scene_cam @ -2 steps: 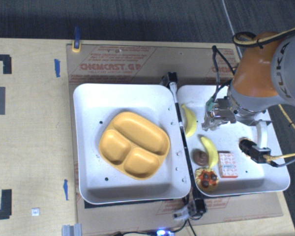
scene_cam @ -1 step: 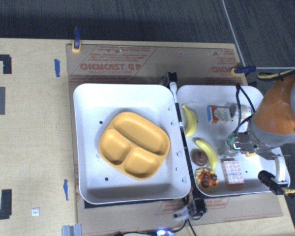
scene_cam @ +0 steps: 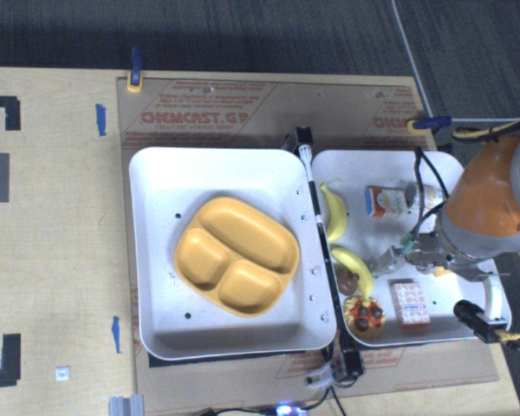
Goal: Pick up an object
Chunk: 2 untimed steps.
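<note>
The arm (scene_cam: 490, 199) came in from the right and hung over the right bin (scene_cam: 357, 165), its orange band and grey wrist covering a good part of that bin's right side. The gripper (scene_cam: 413, 251) pointed down toward the middle of the bin floor, but the wrist and a tangle of black cable sat over it, and I could not tell how the jaws stood or whether anything was between them.

In the right bin, a yellow banana (scene_cam: 334, 212) lay along the left wall, with a second banana (scene_cam: 354, 267) curving just below it. Beside that one was a small dark brown object (scene_cam: 345, 279), too indistinct to name. Near the front left corner sat a cluster of red and orange pieces (scene_cam: 365, 314), possibly toy fruit. A small white box with a red pattern (scene_cam: 410, 302) lay close to the front wall, just below the gripper. A small carton with a red-orange label (scene_cam: 386, 201) lay toward the back, and whatever was to its right was partly covered by cable.

The left bin (scene_cam: 152, 258) held a yellow three-compartment tray (scene_cam: 236, 255), tilted at an angle, in its middle.
</note>
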Motion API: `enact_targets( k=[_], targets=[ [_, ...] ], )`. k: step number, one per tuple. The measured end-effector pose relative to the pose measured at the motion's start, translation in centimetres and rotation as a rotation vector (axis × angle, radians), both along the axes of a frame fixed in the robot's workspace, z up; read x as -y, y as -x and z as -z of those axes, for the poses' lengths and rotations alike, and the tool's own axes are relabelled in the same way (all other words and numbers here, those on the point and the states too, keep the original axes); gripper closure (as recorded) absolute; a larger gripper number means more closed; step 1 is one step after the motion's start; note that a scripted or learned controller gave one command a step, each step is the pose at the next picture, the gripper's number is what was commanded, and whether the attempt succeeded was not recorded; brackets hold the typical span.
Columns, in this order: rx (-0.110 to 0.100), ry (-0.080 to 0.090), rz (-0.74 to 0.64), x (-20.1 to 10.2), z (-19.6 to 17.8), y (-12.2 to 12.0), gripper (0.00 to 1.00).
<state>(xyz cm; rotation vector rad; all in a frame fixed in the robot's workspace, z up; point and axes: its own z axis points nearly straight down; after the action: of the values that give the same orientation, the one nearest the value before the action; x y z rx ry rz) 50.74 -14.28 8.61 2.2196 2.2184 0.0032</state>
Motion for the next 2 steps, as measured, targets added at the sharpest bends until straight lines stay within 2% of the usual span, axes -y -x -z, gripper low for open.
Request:
enact_targets(
  k=[1,2],
  targets=[
    [0.006,0.003,0.001,0.06,-1.10,-0.16,1.00],
    [0.006,0.003,0.001,0.05,-1.09,-0.15,0.00]
  ],
)
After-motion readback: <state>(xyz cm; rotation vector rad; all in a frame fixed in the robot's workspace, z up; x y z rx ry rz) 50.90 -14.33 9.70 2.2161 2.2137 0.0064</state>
